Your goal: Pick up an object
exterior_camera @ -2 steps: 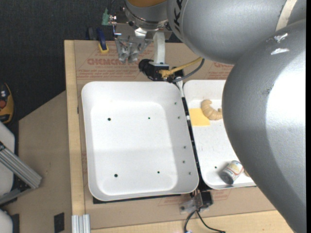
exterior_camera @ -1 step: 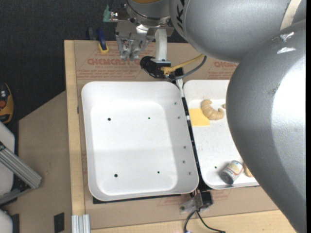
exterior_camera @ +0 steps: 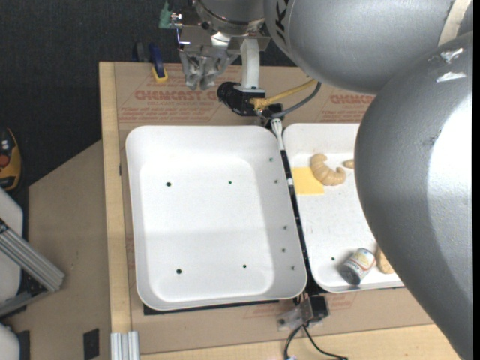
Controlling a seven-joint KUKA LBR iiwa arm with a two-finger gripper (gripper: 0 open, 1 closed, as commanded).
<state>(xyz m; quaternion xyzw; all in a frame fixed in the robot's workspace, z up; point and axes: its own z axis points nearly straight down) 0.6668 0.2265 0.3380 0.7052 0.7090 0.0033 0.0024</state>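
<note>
My gripper (exterior_camera: 202, 67) hangs over the brown board behind the left bin (exterior_camera: 150, 201), above that bin's far rim and apart from everything in the other bin. Whether my jaws are wide or narrow I cannot tell; nothing shows between them. My orange band sits just above, and my grey arm (exterior_camera: 420, 163) sweeps across the right side, covering much of the right bin (exterior_camera: 330, 272).

The things to pick lie in the right bin. A croissant (exterior_camera: 327, 169), pale tan, curved and ridged, lies near the far end. Just beside it, touching or nearly so on its left, is a flat yellow square (exterior_camera: 307, 181) lying against the bin floor near the wall that divides the bins. Well apart from those, near the front rim, a small can (exterior_camera: 357, 265) lies on its side, with a dark end facing forward and a yellowish label around its silver body. Beside the can a tan piece (exterior_camera: 384, 262) peeks out from under my arm, too hidden to name.
</note>
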